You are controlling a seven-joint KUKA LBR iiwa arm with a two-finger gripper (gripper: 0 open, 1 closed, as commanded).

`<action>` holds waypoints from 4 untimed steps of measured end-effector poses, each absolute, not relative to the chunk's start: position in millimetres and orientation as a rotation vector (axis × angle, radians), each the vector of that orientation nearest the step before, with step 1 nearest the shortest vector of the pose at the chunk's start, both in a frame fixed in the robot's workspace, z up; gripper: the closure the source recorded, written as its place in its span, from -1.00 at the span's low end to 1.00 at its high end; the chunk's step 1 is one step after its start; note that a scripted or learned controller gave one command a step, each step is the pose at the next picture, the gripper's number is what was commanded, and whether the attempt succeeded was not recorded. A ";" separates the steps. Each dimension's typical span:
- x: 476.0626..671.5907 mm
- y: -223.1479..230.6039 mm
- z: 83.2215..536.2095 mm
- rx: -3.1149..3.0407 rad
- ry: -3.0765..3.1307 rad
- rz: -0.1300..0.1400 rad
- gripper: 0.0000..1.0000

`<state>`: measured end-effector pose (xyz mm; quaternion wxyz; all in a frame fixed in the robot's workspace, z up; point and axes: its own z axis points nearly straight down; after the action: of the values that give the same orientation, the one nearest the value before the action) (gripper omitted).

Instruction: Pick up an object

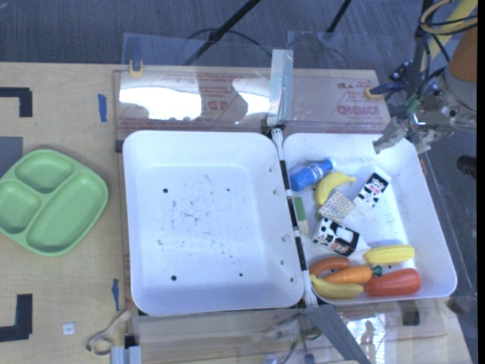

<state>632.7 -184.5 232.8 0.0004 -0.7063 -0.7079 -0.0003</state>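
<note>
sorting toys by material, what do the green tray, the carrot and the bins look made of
Green tray: likely moulded plastic, smooth matt, with three dished compartments. Carrot: probably plastic toy food, uniform glossy orange. Bins: apparently thin white plastic, scuffed with dark marks.

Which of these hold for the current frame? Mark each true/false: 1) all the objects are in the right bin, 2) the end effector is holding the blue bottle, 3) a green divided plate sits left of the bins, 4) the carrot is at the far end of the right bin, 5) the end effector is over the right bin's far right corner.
1) True: the objects all lie in the right bin, none in the left bin.
2) False: the blue bottle lies in the bin, apart from the end effector.
3) True: the green divided plate rests on the bench there.
4) False: the carrot lies at the near end.
5) True.
</note>
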 end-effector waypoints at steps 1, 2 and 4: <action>654.5 -182.0 92.6 -2.107 -2.336 -0.004 -1.00; 632.7 -206.6 87.4 -1.969 -2.446 -0.013 -1.00; 633.1 -207.9 97.6 -1.971 -2.449 -0.009 -1.00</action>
<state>633.1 -207.9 97.6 -0.0009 -0.6270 -0.7790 -0.0029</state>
